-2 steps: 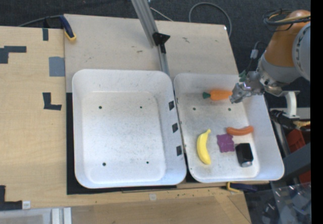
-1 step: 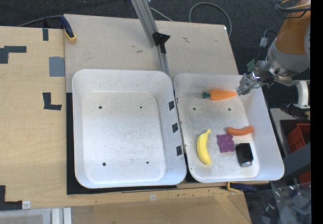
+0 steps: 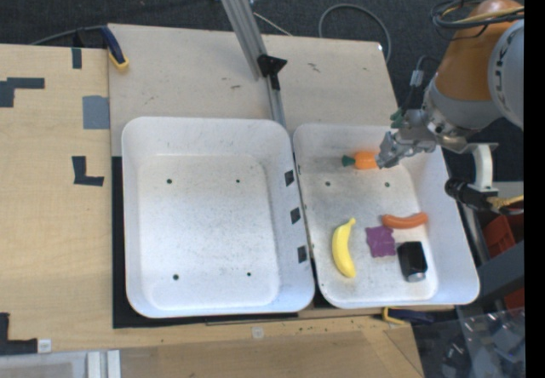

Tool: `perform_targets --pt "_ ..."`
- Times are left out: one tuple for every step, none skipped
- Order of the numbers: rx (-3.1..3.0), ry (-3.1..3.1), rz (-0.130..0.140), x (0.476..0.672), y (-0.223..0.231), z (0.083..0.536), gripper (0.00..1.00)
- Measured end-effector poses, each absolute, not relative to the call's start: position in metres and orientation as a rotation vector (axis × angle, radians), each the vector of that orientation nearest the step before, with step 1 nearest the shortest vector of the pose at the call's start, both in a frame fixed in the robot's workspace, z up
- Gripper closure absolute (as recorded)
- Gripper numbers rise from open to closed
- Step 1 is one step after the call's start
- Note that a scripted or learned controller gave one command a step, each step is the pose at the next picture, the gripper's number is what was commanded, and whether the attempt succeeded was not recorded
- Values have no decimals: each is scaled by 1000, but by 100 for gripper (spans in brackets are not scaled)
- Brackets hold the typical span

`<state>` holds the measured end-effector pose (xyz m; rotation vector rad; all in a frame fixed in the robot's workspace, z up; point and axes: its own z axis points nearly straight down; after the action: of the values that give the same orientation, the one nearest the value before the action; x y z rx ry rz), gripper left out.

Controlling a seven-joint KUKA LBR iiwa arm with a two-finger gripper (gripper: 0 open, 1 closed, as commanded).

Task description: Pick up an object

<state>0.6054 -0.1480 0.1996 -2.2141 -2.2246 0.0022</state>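
In the right bin lie several small objects. An orange carrot with a green top rests near the bin's far side. My gripper hangs right beside the carrot's right end, low over the bin. A yellow banana lies toward the front, with a purple block to its right. An orange sausage-shaped piece lies above a black object at the front right.
The left bin stands beside the right one, with a dark divider strip between them. A grey metal post slants up from the bench behind the bins. Cables loop at the back right.
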Motion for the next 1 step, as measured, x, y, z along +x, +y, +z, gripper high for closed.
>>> perform_targets --pt "-2212 -2227 -1 595 -95 214 100"
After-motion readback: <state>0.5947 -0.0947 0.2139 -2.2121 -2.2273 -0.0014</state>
